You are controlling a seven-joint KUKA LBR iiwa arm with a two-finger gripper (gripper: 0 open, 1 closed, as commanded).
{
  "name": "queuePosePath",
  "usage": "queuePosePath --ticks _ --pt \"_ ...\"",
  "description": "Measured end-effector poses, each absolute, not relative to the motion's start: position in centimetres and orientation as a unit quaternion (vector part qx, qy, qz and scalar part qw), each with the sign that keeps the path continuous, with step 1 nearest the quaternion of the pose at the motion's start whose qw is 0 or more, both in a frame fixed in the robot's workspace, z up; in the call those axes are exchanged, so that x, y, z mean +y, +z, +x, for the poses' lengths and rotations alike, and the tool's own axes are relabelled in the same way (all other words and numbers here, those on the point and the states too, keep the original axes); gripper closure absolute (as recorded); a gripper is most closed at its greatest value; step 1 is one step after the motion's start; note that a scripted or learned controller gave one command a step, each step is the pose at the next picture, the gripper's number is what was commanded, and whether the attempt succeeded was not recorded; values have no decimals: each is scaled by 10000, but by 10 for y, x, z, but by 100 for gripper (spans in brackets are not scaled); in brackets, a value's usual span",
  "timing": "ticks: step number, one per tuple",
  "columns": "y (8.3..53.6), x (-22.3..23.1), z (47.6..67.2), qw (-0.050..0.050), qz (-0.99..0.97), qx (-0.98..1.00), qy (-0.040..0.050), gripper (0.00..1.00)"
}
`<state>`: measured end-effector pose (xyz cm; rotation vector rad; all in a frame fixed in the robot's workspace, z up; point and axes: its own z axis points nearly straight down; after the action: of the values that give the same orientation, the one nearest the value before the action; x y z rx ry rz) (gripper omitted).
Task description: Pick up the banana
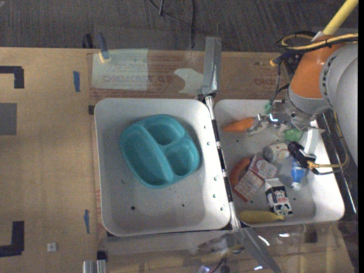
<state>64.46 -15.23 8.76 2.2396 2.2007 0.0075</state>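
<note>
The arm (333, 73) is reached in from the right, bent down over the right bin's (330, 201) far end. The claw (267, 120) is seen beside a carrot (239, 124); its opening cannot be told. The banana (260, 216) is lying at the bin's near edge, well apart.

yellow banana (260, 216), teal tray (160, 150), orange carrot (239, 124)

No legible text on anything
</note>
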Motion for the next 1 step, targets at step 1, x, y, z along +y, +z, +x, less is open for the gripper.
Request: queuePosePath --ticks 1 --pt "100 -153 646 52 7123 7019 18 100"
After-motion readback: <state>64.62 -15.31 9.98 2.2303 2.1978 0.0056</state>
